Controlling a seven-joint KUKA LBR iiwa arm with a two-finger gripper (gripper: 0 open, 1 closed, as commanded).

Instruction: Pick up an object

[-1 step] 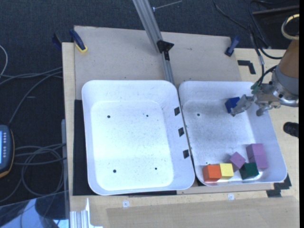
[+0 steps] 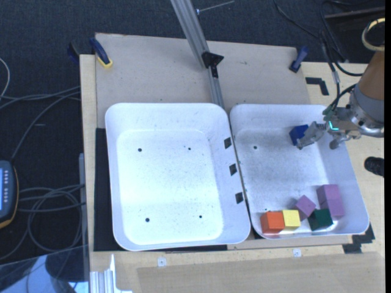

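floor [image 2: 36, 17]: dark carpet | cables [image 2: 43, 194]: loose, left | bench [image 2: 159, 66]: tan board

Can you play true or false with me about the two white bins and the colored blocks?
1. The orange block sits in the right bin. True.
2. The left bin has the yellow block in it. False: the yellow block lies in the right bin, next to the orange one.
3. There are two purple blocks. True: a small one and a taller one.
4. The green block is at the far end of the right bin. False: it is at the near end, with the other blocks.
5. A blue block is right at the gripper. True.
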